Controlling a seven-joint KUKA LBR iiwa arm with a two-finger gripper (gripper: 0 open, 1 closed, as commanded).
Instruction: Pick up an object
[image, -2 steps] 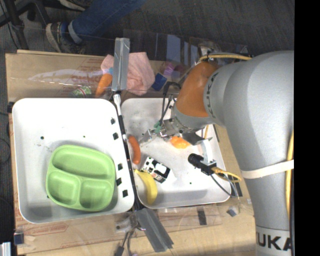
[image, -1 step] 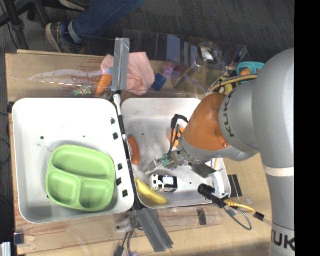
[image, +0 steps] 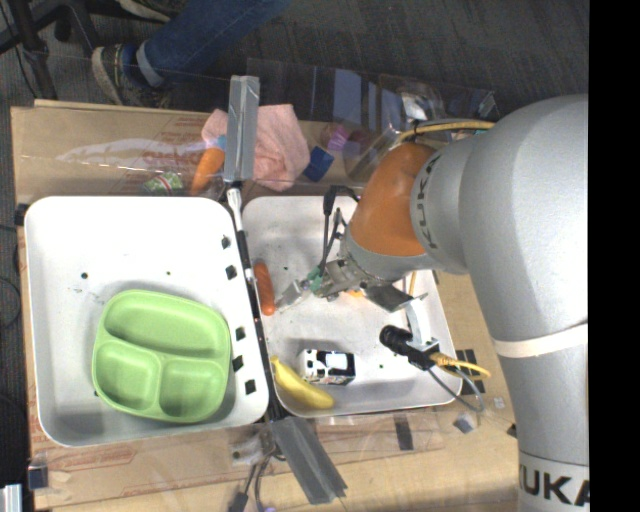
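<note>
hand low mid right white bin, grip state unreadable | nearest: slim orange carrot at left wall | descend squarely (avoid wall)

A pink cloth lay crumpled on the worktop behind the two bins, with a sheet of clear plastic just left of it. A person's shoe and jeans leg stood on the floor beyond.
</note>
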